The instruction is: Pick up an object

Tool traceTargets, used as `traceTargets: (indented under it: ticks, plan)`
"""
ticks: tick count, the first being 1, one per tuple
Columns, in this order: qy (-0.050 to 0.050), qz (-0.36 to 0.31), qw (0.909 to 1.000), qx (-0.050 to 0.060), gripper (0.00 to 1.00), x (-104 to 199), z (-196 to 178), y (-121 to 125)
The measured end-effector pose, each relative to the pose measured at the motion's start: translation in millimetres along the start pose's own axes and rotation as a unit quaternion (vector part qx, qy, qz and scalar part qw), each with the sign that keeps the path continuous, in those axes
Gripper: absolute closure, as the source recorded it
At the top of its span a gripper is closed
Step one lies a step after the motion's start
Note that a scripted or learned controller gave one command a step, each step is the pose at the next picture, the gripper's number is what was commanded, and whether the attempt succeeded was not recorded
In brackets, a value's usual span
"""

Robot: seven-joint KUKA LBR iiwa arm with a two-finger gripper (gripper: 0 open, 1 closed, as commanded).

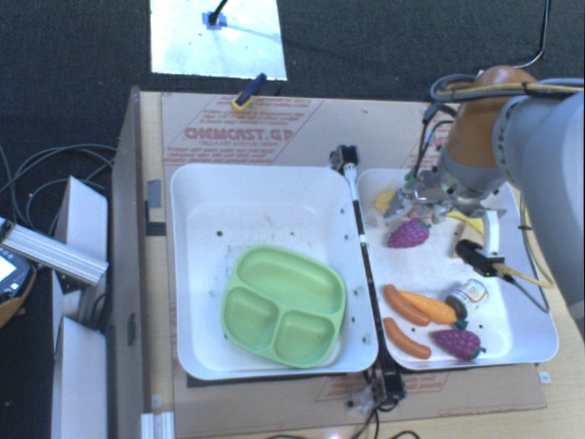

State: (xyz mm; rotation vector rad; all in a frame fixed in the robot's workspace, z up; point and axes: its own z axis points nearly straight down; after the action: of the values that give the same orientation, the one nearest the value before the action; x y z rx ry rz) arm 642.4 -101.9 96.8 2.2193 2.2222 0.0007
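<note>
Gripper [417,201] hangs low over far end of shallow white bin on view's right [516,323], grey arm w/ orange band reaching in from that side. Can't tell how far open it is, nor whether it has hold of anything. Purple plastic grape bunch [409,234] lies just beside gripper, on near side; contact unclear. Yellow item [384,199] pokes out at gripper's view-left, mostly hidden. Near end of same bin: orange toy carrot [431,307], two orange-red toy sausages [407,337], second purple grape bunch [457,343], small labelled jar [469,294]. Shallow white bin on view's left [210,245] holds light-green three-compartment plastic plate [283,305], flat, in near half.
</note>
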Motion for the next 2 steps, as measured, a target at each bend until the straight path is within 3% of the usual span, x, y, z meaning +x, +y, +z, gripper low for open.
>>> traceTargets:
  ticks: [1, 2]
  plan:
    - [0.000, -0.002, 1.0000, -0.002, 0.00, -3, -46, 27]
    - [0.000, -0.002, 1.0000, -0.002, 0.00, 33, -89, 15]
